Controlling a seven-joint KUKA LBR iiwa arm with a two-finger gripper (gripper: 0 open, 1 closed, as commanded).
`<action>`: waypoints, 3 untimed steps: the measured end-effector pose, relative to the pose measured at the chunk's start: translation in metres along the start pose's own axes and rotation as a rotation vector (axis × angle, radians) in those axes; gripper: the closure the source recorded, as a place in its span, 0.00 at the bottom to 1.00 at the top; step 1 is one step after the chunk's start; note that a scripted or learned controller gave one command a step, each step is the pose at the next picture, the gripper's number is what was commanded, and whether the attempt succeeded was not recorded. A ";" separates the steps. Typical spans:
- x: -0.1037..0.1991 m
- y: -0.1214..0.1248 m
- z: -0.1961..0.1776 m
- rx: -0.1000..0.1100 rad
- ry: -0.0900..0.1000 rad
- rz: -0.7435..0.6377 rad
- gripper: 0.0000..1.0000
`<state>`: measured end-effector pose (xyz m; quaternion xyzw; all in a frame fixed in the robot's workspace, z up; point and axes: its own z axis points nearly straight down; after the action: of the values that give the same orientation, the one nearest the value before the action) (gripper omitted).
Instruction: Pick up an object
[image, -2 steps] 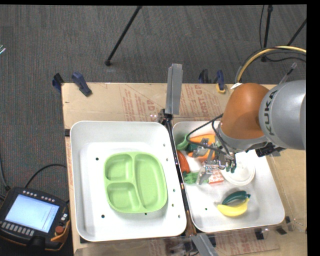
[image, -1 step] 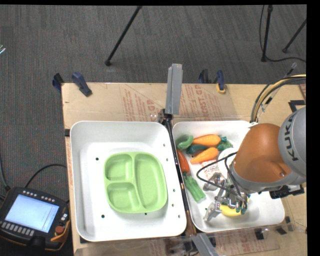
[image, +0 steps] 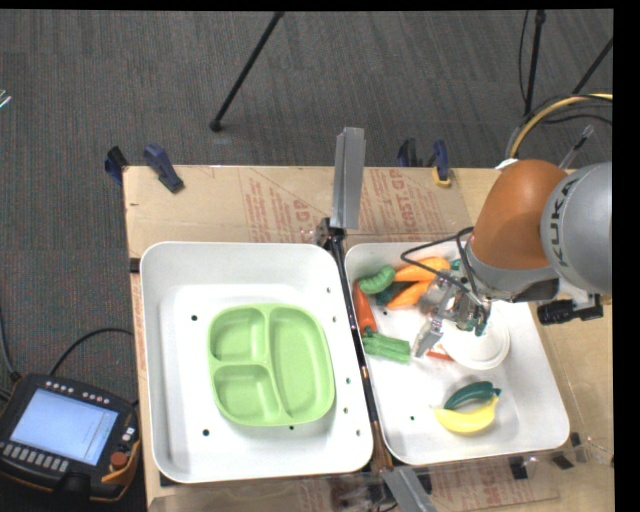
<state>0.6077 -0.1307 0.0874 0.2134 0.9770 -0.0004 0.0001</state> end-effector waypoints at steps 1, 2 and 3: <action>-0.009 0.025 -0.001 0.022 0.022 0.197 0.00; 0.000 0.030 -0.003 0.024 -0.010 0.308 0.00; -0.009 0.029 -0.002 0.023 0.005 0.408 0.00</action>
<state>0.6283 -0.1082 0.0890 0.4068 0.9134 -0.0110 -0.0046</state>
